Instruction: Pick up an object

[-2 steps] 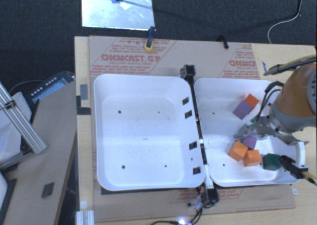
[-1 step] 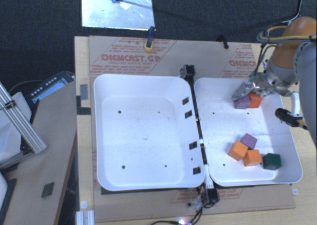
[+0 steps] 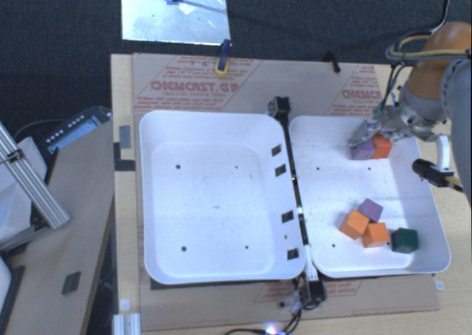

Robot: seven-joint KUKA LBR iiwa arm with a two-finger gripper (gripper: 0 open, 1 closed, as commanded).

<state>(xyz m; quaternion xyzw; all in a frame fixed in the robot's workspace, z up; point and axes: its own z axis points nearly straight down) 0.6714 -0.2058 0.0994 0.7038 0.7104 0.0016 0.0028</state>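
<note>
Camera view: right bin (image 3: 324,252) holds three orange cubes, two purple, one dark green (image 3: 404,240); left bin (image 3: 158,127) bare; jaws' state cannot be told.

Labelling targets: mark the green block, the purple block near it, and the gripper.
green block (image 3: 404,240), camera view, top face
purple block (image 3: 370,210), camera view, top face
gripper (image 3: 369,136), camera view, between fingertips
</note>
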